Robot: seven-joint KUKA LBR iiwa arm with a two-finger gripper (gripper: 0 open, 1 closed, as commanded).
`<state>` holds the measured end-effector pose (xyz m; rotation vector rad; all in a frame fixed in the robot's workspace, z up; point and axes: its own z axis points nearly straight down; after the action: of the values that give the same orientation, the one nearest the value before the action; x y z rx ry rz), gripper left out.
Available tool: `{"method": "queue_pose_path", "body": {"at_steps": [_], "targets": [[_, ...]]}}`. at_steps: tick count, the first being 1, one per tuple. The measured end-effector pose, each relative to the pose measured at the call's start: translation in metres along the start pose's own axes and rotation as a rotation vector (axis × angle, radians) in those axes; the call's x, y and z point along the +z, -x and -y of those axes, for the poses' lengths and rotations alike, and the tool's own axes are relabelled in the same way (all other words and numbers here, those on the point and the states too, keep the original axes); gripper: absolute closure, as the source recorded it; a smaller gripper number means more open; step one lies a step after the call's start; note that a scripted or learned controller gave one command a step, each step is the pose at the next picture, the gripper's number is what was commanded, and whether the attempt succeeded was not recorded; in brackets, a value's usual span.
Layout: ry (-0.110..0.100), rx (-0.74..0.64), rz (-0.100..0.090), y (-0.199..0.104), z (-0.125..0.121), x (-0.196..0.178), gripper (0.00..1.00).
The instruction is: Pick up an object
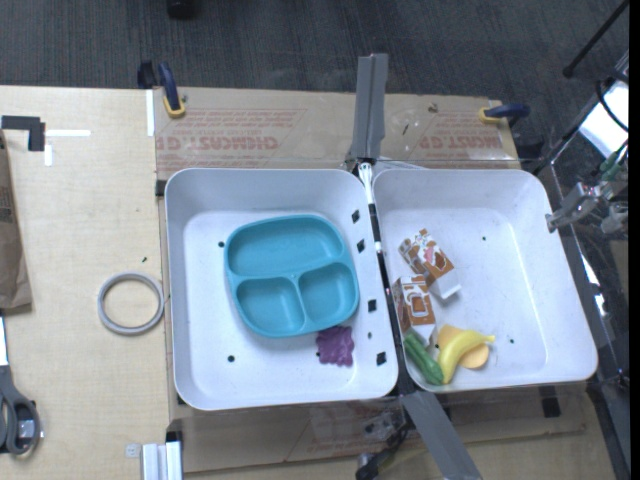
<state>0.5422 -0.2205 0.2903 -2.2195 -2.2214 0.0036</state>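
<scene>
Wooden bench [70, 198], 2 white bins [190, 348], mirrored red print on cardboard [240, 140].

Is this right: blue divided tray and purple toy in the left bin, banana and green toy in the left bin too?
Not quite. The camera view shows the banana and green toy in the right bin. The blue divided tray and purple toy are in the left bin.

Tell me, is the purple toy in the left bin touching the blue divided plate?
Touching. In the camera view the purple toy sits right against the lower right edge of the blue divided plate, with no white bin floor between them.
</scene>
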Motion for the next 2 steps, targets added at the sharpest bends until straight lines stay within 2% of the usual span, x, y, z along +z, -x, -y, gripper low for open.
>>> {"method": "queue_pose_path", "body": {"at_steps": [1,2], "targets": [[-0.002,0.126,-0.001,-0.06,-0.014,0.116,0.0],[0.003,-0.112,0.001,-0.023,-0.02,0.083,0.0]]}}
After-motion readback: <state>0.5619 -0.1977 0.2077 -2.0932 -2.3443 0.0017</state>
